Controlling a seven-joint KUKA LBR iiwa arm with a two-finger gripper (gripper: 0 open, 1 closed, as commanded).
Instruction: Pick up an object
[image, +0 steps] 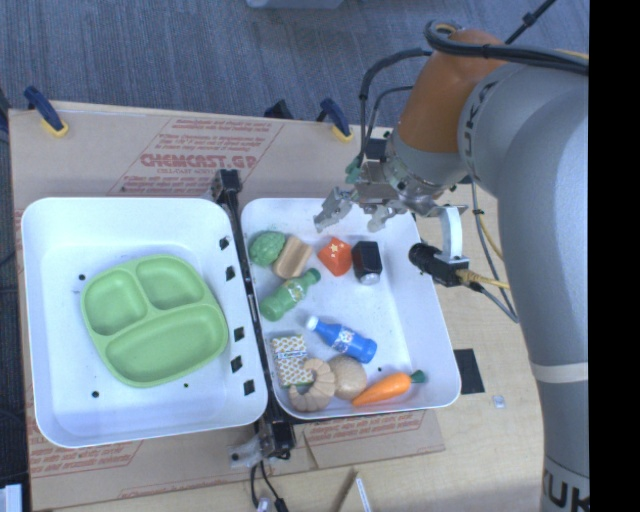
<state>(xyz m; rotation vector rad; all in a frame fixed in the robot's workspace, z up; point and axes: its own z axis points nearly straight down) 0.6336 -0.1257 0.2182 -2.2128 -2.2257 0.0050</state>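
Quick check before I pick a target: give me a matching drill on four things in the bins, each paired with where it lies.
Things:
1. carrot
2. green tray
3. blue bottle
4. black can

Places:
A. in the left bin
B. near corner of the right bin
C. far part of the right bin, below the hand
D. middle of the right bin

Pairs: 1-B, 2-A, 3-D, 4-C

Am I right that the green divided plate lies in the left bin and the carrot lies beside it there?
Not quite. The camera view shows the green divided plate in the left bin, but the carrot lies in the right bin, near its front corner.
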